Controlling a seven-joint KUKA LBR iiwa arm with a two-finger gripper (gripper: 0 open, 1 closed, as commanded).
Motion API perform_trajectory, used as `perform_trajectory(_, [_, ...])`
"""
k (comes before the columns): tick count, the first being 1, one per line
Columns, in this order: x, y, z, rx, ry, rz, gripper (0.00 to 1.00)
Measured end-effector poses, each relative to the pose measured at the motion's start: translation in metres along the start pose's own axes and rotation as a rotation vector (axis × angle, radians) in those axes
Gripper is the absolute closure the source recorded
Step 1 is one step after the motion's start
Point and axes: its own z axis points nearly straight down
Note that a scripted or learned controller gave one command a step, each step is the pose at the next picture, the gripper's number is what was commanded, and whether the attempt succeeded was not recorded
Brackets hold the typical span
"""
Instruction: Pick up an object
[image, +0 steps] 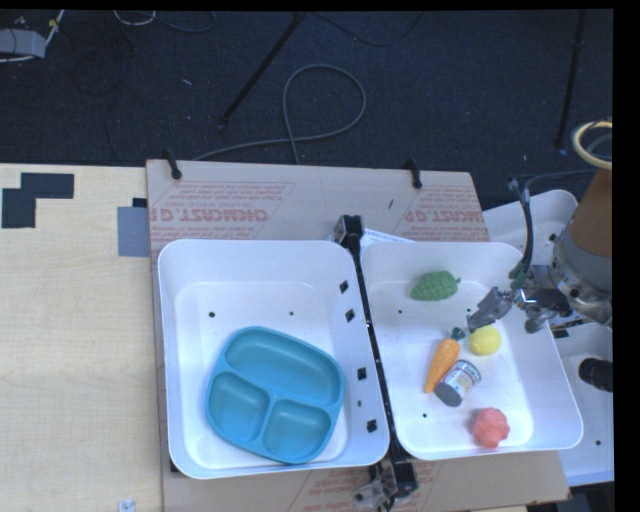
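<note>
right bin (560, 425) carrying green, orange, yellow, pink toys, a can | hand (508, 306) hovering just above yellow ball (485, 341), fingers spread, gripping nothing | risk: ball rolling off, carrot (441, 363) and can (459, 382) crowding the closing fingers

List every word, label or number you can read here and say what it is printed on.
"CHEMCAST G.P.", upside down and repeated in red across the protective sheet of the board behind the bins; the smaller print beside it is too blurred to read.
The label on the small can is too small to read.
</note>
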Motion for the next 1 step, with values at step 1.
perform_trajectory(1, [-0.0001,0.0020,-0.0063,-0.011,-0.002,-0.002,0.00])
